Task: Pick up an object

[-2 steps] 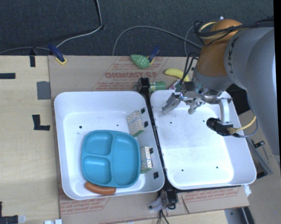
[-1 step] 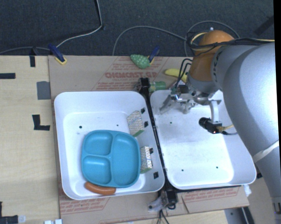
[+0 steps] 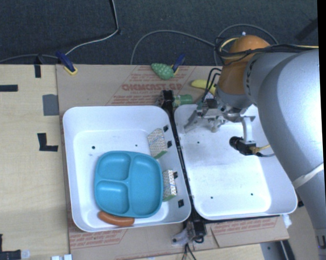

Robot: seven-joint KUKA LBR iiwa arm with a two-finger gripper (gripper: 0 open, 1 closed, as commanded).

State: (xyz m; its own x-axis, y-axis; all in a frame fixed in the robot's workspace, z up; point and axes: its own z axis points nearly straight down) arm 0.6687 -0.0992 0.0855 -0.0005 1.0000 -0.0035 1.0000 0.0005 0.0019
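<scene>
Two shallow white bins sit side by side on a cardboard-covered bench, seen from above at a slant; the left bin [image 3: 78, 157] holds the objects, while the right bin [image 3: 230, 188] lies under the arm. In the left bin a blue divided plate [image 3: 127, 183] with three compartments lies flat, toward the near side; an orange sausage-shaped piece [image 3: 116, 219] rests at the plate's near edge, touching or just under its rim. Two small pale patterned blocks lie along the right wall of this bin — the farther block [image 3: 157, 140] near the bin's middle, tilted, with something green at its lower edge, and the nearer block [image 3: 169, 183] just beside the plate's right rim. The grey arm [image 3: 291, 110] reaches in from the right, its orange band [image 3: 241, 61] above the wrist; the gripper [image 3: 204, 118] hangs over the far-left corner of the right bin, close to the divider between the bins, and nothing is seen between its fingers; whether they are open or closed cannot be told. Beyond the bins, on the cardboard, lie a green object [image 3: 162, 70] with a blue clip beside it and a yellow object [image 3: 202, 84] partly hidden by the arm.
</scene>
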